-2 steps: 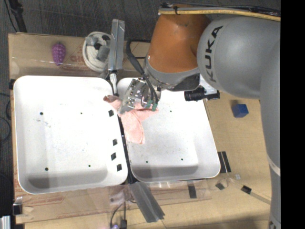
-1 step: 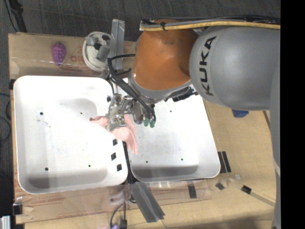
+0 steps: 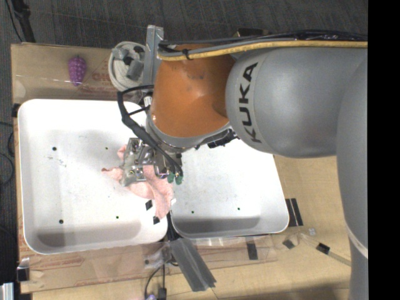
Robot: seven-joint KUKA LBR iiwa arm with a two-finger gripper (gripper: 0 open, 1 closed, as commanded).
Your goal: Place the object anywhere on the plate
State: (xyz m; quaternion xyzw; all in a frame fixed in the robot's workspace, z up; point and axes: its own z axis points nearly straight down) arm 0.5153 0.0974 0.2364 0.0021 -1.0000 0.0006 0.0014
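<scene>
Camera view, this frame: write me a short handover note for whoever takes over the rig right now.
Gripper: down low in the left white bin, at its right side near the divide between the bins, sitting over the pale pink floppy cloth-like object. Whether its fingers are open or shut cannot be told, so no grasp is confirmed.

Object: lies crumpled under and beside the gripper, its lower end draped towards the rim shared with the right white bin.

Other: a small purple grape-like cluster rests on the bench behind the left bin.

Done: nothing confirmed. Left: secure the object and place it on the plate.
</scene>
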